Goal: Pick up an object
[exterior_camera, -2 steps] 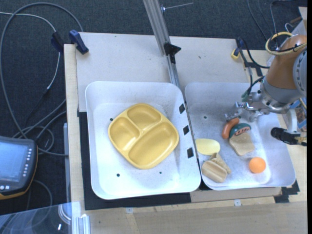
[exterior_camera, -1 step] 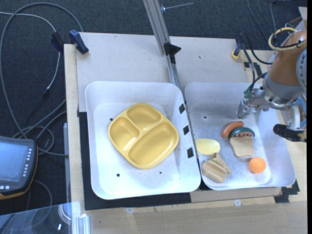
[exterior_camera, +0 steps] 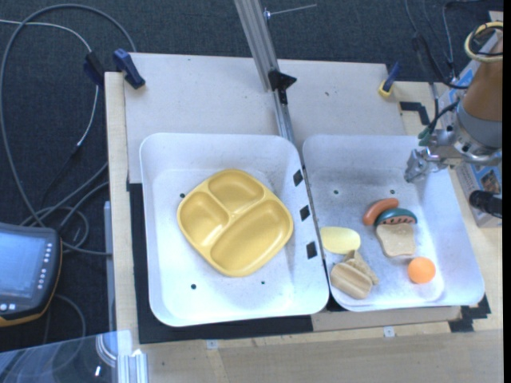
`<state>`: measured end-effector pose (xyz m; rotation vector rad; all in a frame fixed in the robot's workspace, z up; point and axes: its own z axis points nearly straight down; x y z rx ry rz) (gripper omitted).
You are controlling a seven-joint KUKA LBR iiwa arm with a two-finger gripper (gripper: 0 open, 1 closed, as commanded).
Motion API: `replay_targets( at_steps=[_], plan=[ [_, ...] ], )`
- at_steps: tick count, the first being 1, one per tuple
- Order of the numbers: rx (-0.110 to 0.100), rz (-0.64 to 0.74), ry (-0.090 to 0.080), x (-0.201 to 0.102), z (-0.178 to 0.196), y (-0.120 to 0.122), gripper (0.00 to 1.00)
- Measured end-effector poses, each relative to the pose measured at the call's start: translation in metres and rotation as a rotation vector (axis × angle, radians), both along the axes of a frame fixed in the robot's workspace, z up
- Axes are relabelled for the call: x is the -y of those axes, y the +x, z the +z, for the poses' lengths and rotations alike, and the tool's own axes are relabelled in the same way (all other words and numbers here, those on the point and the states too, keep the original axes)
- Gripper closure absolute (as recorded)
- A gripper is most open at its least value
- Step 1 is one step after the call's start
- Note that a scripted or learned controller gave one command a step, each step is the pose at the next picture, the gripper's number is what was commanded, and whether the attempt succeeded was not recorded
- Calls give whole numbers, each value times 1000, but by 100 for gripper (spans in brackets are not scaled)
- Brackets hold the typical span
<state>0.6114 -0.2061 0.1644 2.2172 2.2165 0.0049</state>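
Observation:
The right bin (exterior_camera: 355, 166) holds several toy foods near its front: a red-orange sausage (exterior_camera: 380, 211), a teal piece (exterior_camera: 398, 217) against a slice of toast (exterior_camera: 397, 238), an orange ball (exterior_camera: 421, 270), a pale yellow lemon shape (exterior_camera: 340, 239) and a tan ridged bread piece (exterior_camera: 353, 278). My gripper (exterior_camera: 417, 167) hangs at the bin's far right rim, above and to the right of the sausage, with nothing between its fingers. The grey arm with its orange band rises behind it at the right edge.
The left bin (exterior_camera: 160, 174) holds a yellow divided plate (exterior_camera: 234, 223). A metal pole (exterior_camera: 257, 22) slants down to the gap between the bins. Blue clamps (exterior_camera: 128, 66) sit at the bench's back corners. Cables and a pendant (exterior_camera: 24, 274) lie on the floor at left.

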Motion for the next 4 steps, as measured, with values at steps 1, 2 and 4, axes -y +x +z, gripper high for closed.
replay_targets(
  at_steps=[1,2,4],
  plan=[
    [0,2,0,0,41,2,100],
    [-7,7,6,-61,54,-1,100],
    [-4,8,5,-168,71,-9,100]
  ],
)
